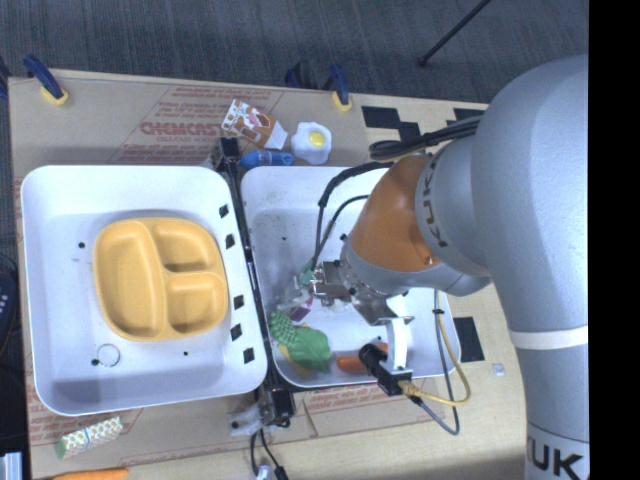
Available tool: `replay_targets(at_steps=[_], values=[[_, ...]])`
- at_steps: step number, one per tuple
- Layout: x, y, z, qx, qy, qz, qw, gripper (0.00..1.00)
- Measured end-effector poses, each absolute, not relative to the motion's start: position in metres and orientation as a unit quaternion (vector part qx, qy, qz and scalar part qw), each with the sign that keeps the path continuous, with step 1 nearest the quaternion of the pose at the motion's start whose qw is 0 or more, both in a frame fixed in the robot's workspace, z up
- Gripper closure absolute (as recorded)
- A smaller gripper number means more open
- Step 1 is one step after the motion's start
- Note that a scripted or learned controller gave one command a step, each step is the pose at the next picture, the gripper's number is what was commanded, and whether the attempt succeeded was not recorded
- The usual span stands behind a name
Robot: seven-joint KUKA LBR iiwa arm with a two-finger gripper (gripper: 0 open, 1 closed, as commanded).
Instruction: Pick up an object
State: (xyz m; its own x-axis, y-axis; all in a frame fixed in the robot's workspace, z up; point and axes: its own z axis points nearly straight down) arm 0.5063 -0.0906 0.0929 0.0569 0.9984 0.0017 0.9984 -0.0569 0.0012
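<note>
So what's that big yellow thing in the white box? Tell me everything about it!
It's a yellow tray, the kind for serving food. It looks like smooth plastic with rounded corners. Raised ridges split it into three dips: one long section on the left and two smaller ones on the right. It lies flat and right way up on the floor of the left white bin, slightly turned. Nothing sits in it, and only the bin touches it.

Divided tray in left bin, toys perhaps heaped in right bin
</note>
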Motion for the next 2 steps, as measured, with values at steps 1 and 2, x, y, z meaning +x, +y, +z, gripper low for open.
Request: replay_targets(at_steps=[1,2], values=[[0.505,-0.091,0.101,-0.726,-0.688,0.0013,0.002,1.00],[0.496,-0.103,0.223,-0.642,-0.767,0.0004,0.001,1.00]])
